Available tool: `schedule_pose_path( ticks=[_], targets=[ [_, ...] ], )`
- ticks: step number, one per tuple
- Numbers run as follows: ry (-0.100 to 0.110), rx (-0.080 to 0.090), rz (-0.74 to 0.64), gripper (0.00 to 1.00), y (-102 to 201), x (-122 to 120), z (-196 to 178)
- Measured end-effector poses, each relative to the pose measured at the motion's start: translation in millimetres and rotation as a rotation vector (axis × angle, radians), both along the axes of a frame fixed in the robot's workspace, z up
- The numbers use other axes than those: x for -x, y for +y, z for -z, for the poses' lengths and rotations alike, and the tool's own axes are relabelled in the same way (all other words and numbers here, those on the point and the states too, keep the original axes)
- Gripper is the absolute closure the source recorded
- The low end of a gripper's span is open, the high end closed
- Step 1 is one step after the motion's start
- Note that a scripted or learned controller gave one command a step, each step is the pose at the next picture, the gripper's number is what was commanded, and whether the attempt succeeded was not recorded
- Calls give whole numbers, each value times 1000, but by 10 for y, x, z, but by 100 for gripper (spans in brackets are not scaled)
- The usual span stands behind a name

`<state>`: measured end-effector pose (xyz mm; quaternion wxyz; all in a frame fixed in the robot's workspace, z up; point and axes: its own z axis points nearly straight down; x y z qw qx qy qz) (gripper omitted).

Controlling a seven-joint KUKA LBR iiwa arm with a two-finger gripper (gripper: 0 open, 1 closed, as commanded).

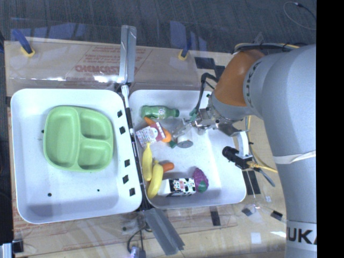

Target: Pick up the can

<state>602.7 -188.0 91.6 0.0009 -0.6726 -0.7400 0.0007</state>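
The can [185, 142] is small and silvery. It lies in the upper middle of the right bin [228, 187], beside an orange carrot [167, 136]. My gripper [181, 129] reaches in from the right and hangs just above the can, its tip close to or touching the can's top. The grey wrist with its orange band [236, 82] covers the bin's upper right corner. The view is too small and cluttered here to show whether the can sits within the gripper.
The right bin also holds a green bottle [159, 112], a white packet [145, 136], two bananas [151, 172], a black-and-white carton [181, 186] and a purple fruit [200, 178]. A green divided plate [78, 138] lies in the left bin [27, 198].
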Motion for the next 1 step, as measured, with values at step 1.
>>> schedule_pose_path(
  ticks=[1],
  targets=[
    [1,0,-4,100,3,-4,-100]
  ],
)
